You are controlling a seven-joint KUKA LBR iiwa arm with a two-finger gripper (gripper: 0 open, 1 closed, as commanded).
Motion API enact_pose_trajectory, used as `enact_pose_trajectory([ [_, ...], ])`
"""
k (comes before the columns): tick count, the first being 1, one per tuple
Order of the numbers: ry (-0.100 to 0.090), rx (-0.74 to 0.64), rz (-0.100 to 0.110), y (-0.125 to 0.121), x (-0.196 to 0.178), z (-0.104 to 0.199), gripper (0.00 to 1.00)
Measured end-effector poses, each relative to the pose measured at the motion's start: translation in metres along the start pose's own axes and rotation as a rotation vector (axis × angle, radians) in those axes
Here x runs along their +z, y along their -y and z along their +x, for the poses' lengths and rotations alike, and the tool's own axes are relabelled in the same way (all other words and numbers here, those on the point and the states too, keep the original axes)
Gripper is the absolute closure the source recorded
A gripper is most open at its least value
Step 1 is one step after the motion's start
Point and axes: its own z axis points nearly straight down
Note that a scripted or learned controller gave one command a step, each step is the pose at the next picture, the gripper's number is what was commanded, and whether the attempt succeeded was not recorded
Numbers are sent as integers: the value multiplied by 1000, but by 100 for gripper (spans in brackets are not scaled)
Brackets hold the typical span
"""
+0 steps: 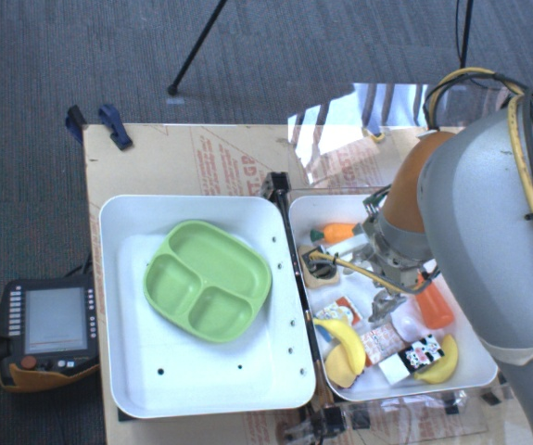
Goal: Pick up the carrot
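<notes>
Green plate fills the left bin; the carrot lies in the cluttered right bin; fingers' spread unclear.

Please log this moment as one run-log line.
task: pick up carrot | arm: over right bin | carrot: lying in bin, not held | left bin: green divided plate

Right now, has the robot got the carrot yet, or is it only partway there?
Partway. Done: the arm has reached over the right bin. In hand: nothing visibly; the gripper hangs low among the toys. Left: the carrot lies at the bin's far end, ungrasped.
</notes>
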Motion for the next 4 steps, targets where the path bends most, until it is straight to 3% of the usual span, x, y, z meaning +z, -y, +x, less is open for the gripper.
enact_pose_trajectory([
  [1,-2,7,-2,-14,0,50,0],
  [2,0,10,0,4,1,-13,0],
  [3,-3,5,-2,-23,-1,51,0],
  [4,0,-65,1,1,1,-7,0],
])
